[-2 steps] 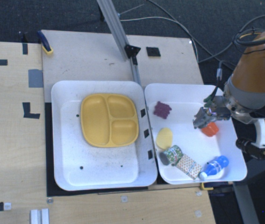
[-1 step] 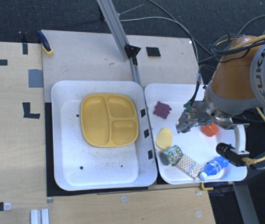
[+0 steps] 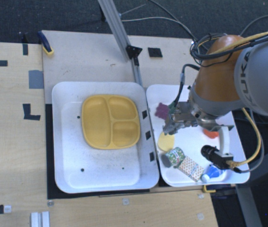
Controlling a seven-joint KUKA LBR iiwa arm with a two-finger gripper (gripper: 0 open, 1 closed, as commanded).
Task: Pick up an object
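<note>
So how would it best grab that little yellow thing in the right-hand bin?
Probably straight down from above, jaws closing across the two opposite edges of the yellow piece. It looks to lie flat on the right bin floor, and the green roll sits close at its near side, so avoid that side.

- Pale wooden bench, patched with dark and grey tape squares.
- Left shallow white plastic bin resting on the bench, its right rim just beside the other bin.
- Right shallow white plastic bin resting on the bench.
- Slanted grey metal bar standing at the bench's far side, behind the bins.
</note>
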